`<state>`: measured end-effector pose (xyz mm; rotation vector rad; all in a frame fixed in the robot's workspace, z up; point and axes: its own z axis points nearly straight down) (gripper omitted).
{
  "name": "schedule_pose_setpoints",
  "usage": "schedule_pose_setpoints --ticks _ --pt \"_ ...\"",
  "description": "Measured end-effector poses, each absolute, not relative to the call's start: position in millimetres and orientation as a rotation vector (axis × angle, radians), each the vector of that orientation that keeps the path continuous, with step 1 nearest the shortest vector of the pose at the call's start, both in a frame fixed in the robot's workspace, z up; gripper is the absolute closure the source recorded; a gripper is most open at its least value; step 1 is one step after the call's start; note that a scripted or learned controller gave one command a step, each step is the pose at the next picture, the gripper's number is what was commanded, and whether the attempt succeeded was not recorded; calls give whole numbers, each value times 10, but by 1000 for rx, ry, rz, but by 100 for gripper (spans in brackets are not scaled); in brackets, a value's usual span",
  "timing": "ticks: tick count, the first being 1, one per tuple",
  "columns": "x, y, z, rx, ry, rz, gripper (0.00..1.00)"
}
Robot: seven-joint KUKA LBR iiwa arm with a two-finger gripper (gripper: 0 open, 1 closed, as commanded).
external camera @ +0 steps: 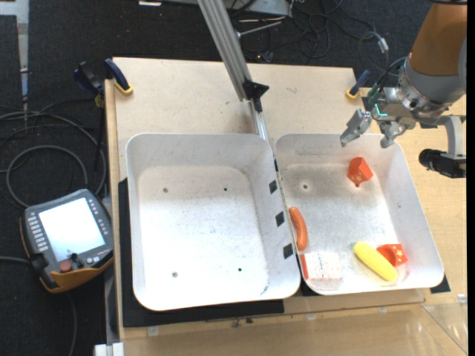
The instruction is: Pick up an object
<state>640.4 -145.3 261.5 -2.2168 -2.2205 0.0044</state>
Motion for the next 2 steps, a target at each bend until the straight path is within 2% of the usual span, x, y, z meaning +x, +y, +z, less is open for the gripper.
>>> schedule_pose_setpoints --ticks 1,2 --pt "6412 -1452 2644 -2218 -2225 1 0" --pt "6422 -1478 2205 -2220 -2219 5 0"
